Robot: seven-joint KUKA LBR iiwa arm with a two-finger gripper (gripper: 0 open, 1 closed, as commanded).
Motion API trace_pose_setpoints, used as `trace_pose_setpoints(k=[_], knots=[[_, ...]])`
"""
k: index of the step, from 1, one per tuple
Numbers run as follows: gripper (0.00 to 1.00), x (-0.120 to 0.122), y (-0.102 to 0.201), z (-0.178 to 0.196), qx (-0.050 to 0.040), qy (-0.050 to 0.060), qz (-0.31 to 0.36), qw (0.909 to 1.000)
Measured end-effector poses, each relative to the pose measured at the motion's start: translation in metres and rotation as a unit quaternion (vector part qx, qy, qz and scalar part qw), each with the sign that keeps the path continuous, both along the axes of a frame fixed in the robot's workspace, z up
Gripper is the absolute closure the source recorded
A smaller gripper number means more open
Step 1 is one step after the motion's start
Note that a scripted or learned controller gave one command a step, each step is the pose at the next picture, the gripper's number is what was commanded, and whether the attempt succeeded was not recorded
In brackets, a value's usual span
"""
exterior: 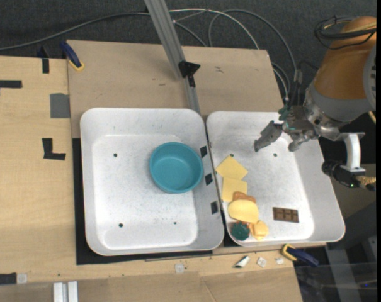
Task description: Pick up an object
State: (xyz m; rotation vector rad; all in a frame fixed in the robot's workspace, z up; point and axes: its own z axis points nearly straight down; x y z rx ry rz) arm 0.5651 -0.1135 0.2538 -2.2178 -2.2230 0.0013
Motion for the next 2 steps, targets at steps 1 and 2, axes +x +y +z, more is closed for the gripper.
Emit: trace_pose_setpoints(k=[1,2], knots=[[0.00,0.000,0.000,0.000,0.0000,0.000,0.000,1.0000],[0.00,0.002,-0.002,-0.064,-0.0002,0.003,-0.001,1.0000]])
